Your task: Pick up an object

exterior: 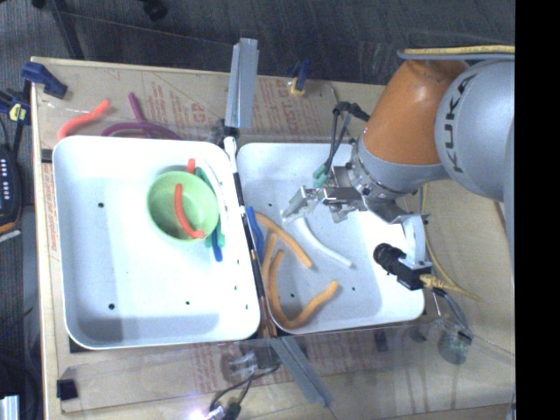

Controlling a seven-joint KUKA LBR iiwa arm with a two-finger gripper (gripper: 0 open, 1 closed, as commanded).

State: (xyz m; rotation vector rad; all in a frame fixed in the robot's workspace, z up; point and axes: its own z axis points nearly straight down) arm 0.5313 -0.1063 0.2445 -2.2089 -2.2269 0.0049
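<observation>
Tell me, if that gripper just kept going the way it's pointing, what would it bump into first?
Probably the orange tube lying in the right bin, since the gripper points down and leftward above it. Depth is hard to judge from this slanted view.

This was a robotics lab. A grey-and-orange KUKA arm [437, 121] reached over a plywood bench [157, 86] carrying two white bins [87, 234], clamps [44, 79] held its edges, and office-chair casters [153, 9] stood on dark carpet [350, 16].
</observation>
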